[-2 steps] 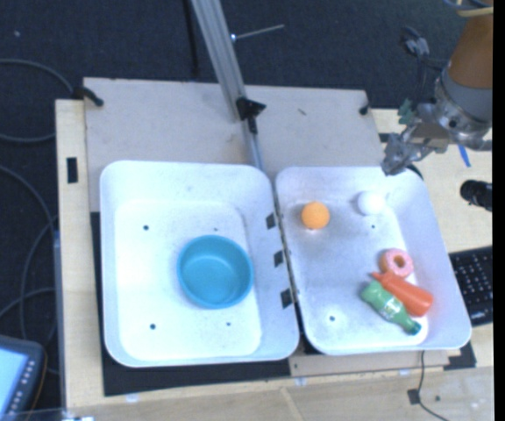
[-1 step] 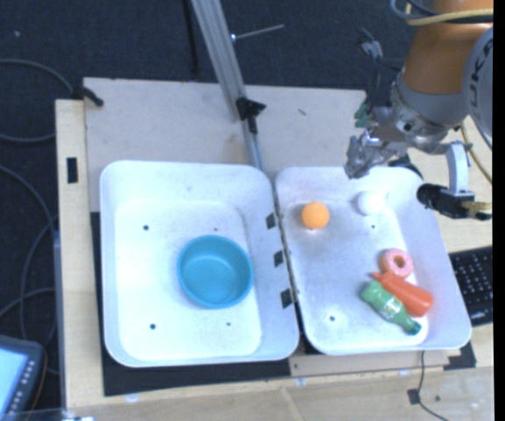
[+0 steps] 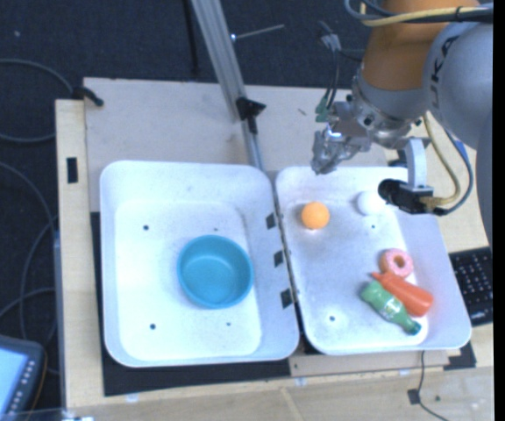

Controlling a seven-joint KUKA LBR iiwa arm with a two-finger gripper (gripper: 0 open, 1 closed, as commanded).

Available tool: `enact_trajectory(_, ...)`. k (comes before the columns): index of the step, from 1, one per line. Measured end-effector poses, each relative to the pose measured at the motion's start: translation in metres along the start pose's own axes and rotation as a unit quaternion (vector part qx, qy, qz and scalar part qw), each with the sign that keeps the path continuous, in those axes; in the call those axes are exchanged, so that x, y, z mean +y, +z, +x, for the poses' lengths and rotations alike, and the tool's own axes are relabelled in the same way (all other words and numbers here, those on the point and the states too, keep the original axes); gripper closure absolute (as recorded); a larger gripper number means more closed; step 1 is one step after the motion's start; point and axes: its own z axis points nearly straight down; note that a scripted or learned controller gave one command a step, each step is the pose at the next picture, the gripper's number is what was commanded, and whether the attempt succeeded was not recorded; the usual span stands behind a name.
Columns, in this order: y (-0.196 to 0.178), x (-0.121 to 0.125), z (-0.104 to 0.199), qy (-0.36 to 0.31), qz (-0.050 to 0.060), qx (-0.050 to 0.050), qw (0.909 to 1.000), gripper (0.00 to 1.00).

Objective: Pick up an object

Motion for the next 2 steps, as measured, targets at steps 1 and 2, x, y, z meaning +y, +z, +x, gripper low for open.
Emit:
enact_trajectory(1, 0.005, 0.009, 0.049, 0.000, 0.000, 0.000, 1.0000, 1.00)
enact_trajectory(2, 0.006, 0.007, 0.101, 0.000, 0.001, 0.000, 1.0000, 1.00)
